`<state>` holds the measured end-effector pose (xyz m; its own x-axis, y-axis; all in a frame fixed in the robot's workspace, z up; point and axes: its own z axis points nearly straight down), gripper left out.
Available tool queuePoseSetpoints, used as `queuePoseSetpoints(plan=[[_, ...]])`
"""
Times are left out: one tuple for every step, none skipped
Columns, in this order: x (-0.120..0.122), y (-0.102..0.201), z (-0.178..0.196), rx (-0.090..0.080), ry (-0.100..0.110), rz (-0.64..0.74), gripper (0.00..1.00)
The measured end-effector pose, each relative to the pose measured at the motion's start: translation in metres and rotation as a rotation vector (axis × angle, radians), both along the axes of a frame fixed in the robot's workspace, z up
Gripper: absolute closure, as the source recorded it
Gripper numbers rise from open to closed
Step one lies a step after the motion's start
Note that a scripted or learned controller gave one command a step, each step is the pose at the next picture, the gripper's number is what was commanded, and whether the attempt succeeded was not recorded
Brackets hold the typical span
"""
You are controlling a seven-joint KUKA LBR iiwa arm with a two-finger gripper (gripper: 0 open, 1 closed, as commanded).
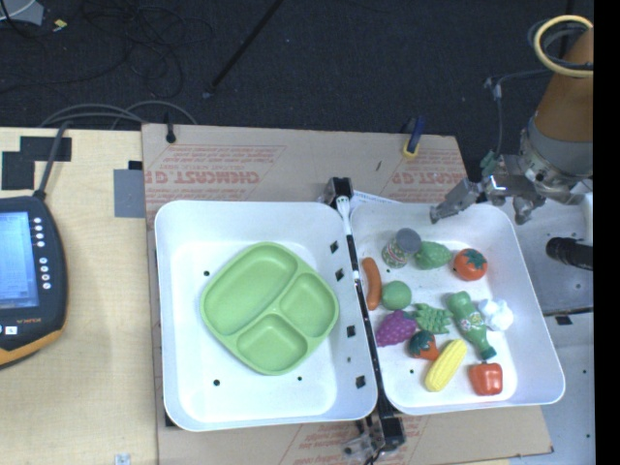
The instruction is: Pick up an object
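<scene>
The right bin (538, 356) holds several toy foods: an orange sausage (370, 281), a green ball (395, 294), a grey can (400, 248), a green vegetable (433, 255), a tomato (470, 263), purple grapes (395, 328), a yellow corn cob (445, 365) and a red pepper (486, 379). My gripper (484, 204) hangs over the bin's far edge, above and behind the tomato. Its fingers are spread open with nothing between them.
The left bin (179, 356) holds a green divided plate (269, 306). A teach pendant (24, 279) lies on the bench at the far left. Both bins rest on cardboard (252, 168), which bears a blue clip (415, 136) at its back edge. Cables run across the dark floor behind.
</scene>
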<state>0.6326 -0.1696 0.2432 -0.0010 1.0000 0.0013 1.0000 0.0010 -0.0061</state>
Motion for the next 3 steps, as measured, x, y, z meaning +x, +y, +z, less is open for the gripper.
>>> queuePoseSetpoints(plan=[[-0.023, 0.007, 0.233, -0.006, -0.017, -0.001, 0.0], [-0.021, 0.009, 0.23, -0.001, 0.007, 0.004, 1.0], [-0.07, -0.001, 0.296, -0.002, -0.006, -0.001, 1.0]])
